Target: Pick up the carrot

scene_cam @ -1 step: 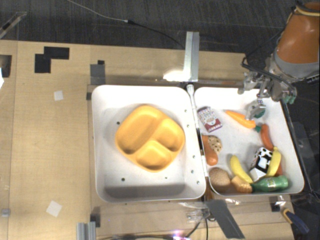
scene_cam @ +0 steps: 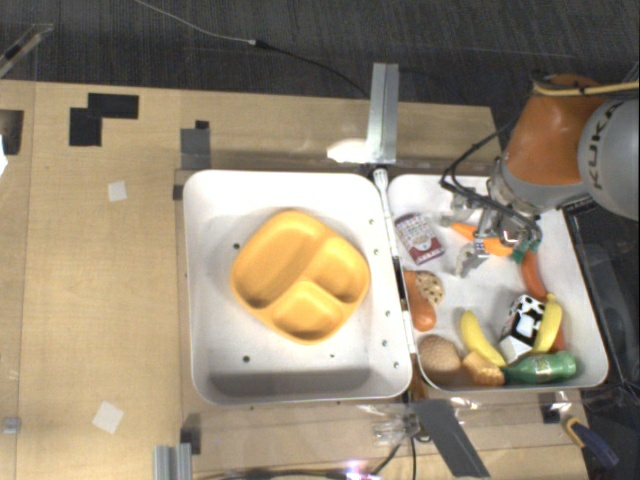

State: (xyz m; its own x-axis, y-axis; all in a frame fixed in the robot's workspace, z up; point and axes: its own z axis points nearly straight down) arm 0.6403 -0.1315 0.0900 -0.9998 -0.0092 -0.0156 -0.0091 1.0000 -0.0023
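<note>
The carrot (scene_cam: 470, 233) lies in the upper part of the right bin (scene_cam: 590, 313), its orange body partly covered by the gripper (scene_cam: 488, 240), which sits directly over it; whether the jaws are released or clenched cannot be told from this angle. Just right of the gripper a red-orange chili pepper (scene_cam: 533, 274) runs down the bin. Lower down lie two bananas (scene_cam: 478, 337), a black-and-white cow toy (scene_cam: 522, 320), a green cucumber (scene_cam: 541, 368), a brown potato (scene_cam: 438, 353), a sausage (scene_cam: 424, 313), a cookie (scene_cam: 429, 287) and a small red-and-white packet (scene_cam: 419, 236). The left bin (scene_cam: 215, 368) holds a yellow divided dish (scene_cam: 300, 274). Both bins rest on a light wooden table (scene_cam: 90, 298) with black cut-outs, dark carpet (scene_cam: 300, 13) beyond it.
</note>
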